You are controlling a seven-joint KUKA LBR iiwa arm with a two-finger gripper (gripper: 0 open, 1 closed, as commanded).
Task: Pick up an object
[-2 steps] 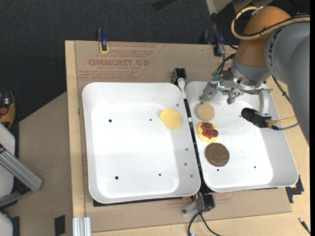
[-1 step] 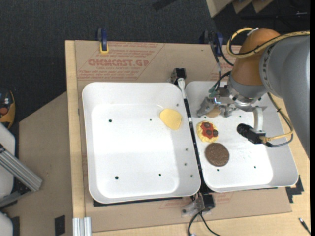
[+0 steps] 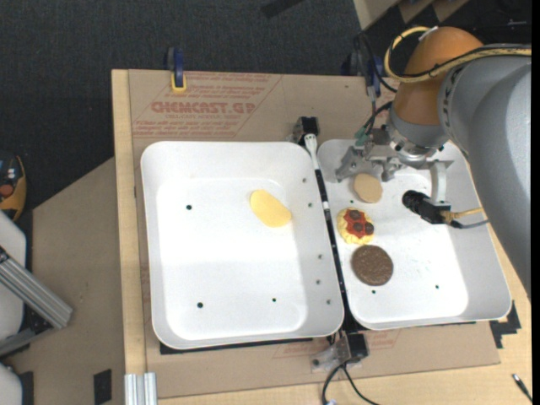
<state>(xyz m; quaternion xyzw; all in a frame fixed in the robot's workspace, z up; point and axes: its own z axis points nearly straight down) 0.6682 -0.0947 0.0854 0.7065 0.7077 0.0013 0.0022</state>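
Sitting just under the gripper (image 3: 369, 169) is one tan round piece (image 3: 368, 189), near the top of the right bin (image 3: 472, 285); whether the fingers grip it I cannot tell from here. Two more things share that bin: one yellow-and-red piece (image 3: 355, 225) and one brown disc (image 3: 372, 265). One yellow piece (image 3: 270, 208) lies alone in the left bin (image 3: 211, 302) on the worktop (image 3: 126, 142).

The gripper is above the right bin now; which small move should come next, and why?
Probably a short descent straight down. The gripper hangs over the upper left of the right bin, right at the tan round piece, which lies flat and apart from the red-topped piece and the brown disc, so it looks like the nearest target.
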